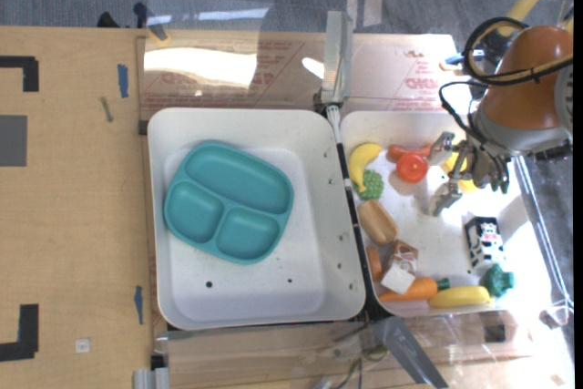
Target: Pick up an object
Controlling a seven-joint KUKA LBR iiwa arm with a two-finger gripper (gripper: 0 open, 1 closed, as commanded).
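The right bin [428, 125] holds several toy foods: a yellow banana [363, 159], a green cluster [370, 185], a red tomato [412, 168], a brown bread roll [377, 220], an orange carrot [411, 289], a yellow piece [461, 295] and a black-and-white carton [485, 240]. My gripper [444, 170] hangs low over the bin's upper right part, just right of the tomato. It is open, with one fingertip [444, 144] above and the other near the bin floor. Nothing sits between them. A small yellow item [466, 182] lies partly hidden under the wrist.
The left bin [310, 278] holds a teal divided plate [229, 201]. A metal divider [333, 59] rises between the bins at the back. The arm's orange band [533, 59] and black cables hang over the right bin's back right corner. Cardboard lies to the left.
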